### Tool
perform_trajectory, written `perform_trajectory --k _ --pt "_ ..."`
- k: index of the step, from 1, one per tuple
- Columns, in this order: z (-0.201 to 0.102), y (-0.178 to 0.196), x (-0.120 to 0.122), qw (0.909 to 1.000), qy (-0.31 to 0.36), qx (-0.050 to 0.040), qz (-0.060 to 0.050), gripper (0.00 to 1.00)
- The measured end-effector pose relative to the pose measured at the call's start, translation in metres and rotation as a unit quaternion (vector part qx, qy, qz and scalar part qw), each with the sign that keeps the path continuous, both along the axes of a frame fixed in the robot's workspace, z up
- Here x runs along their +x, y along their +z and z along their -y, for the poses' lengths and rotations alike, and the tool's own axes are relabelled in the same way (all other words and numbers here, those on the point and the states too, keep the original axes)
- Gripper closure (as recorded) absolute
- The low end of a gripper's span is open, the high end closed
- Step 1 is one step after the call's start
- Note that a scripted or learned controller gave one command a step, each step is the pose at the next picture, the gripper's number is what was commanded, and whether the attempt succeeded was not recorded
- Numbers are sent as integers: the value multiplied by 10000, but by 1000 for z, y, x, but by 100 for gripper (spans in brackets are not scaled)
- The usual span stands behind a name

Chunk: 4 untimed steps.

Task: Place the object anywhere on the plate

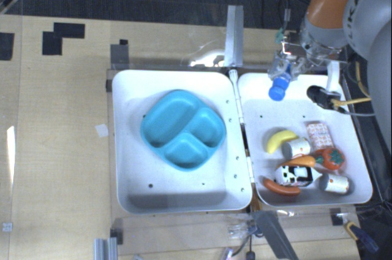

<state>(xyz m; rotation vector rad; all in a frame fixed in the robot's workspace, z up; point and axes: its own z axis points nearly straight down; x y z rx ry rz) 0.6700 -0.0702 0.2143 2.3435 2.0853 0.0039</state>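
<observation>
The gripper (285,68) hangs over the right bin's (361,191) far edge, jaws clamped on a blue bottle (278,88) — well apart from the blue plate (182,129) in the left bin (128,191). No writing is big enough to read.

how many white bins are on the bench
2: the left bin holds the blue plate; the right bin holds the toys.

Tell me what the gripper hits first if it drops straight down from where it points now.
Probably bare floor at the right bin's far corner. The gripper holds a blue bottle there; depth is unclear.
</observation>
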Motion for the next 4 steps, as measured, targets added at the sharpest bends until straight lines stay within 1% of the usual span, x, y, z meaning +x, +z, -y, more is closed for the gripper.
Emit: perform_trajectory --k 1,2,3,4 --pt "-55 -30 -71 9997 -259 14 -13 100" --pt "-147 -30 -84 9996 266 13 -17 100" --pt "-147 -30 -83 9997 261 14 -15 0" --pt "-128 -23 -55 9810 1942 4 7 0"
